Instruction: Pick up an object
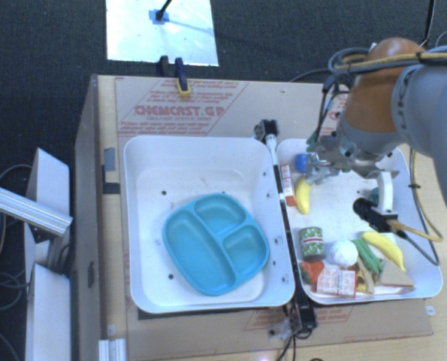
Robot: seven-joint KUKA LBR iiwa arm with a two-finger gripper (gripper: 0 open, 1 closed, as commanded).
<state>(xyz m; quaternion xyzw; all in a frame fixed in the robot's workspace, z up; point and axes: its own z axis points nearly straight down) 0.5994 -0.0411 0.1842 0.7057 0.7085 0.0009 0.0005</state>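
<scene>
My gripper (318,170) hangs over the back left part of the right bin (426,277), reaching in from the right. Just below and left of it lies a small yellow banana (303,197). A small blue object (300,162) sits right beside the gripper at the bin's back left corner. Toward the front of this bin are a green can (311,242), a white ball (344,253), a second yellow banana (386,249), green beans (368,256) and a red and white carton (336,281).
The left bin (148,194) holds a blue divided plate (215,243). A red and white tube (285,182) lies along the wall between the bins. A pale wedge (394,278) rests at the right bin's front right.
</scene>
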